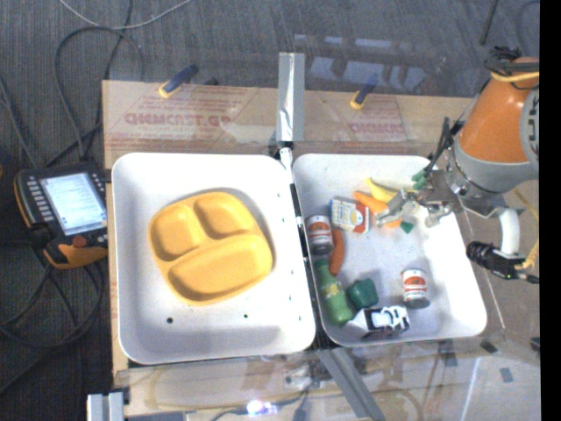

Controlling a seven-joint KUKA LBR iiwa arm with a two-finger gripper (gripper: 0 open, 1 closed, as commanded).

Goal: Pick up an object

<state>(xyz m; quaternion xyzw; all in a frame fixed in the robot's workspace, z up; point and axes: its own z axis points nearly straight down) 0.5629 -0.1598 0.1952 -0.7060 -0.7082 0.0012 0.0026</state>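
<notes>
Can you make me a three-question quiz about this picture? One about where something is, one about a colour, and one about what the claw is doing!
1. Where is the yellow tray?
A. left bin
B. right bin
C. on the floor

2. What colour is the bottle next to the toy car?
A. blue
B. green
C. pink

3. Where is the claw right now?
A. over the left bin
B. over the right bin, near the banana
C. over the handheld screen

Answers:
1 A, the tray lies in the left bin.
2 B, the bottle looks green.
3 B, the claw hangs in the right bin, among the toys.
</notes>
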